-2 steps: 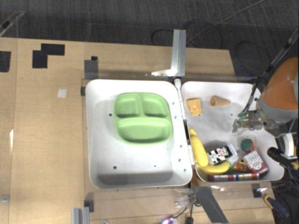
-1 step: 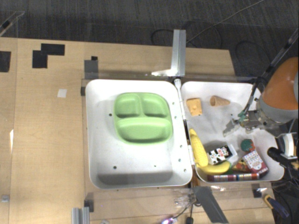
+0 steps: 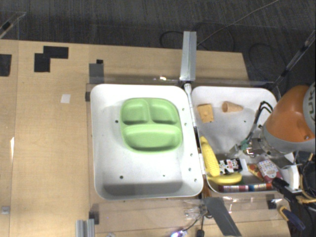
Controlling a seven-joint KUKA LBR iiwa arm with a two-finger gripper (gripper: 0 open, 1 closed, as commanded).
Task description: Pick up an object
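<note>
Corn cob [image 3: 209,157] not picked yet, lying in my right bin [image 3: 217,132] against its left wall.
From here I judge the grab not done: tool [image 3: 249,148] sits low over the clutter at the bin's right, grip state I cannot tell. Cob's long axis runs near-far, tilted slightly, far tip at the divider, near end touching a banana [image 3: 226,178].

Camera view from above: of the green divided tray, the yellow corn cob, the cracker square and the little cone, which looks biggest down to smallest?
1. Green divided tray, by far.
2. Yellow corn cob.
3. Cracker square and little cone: too alike to rank.
</note>
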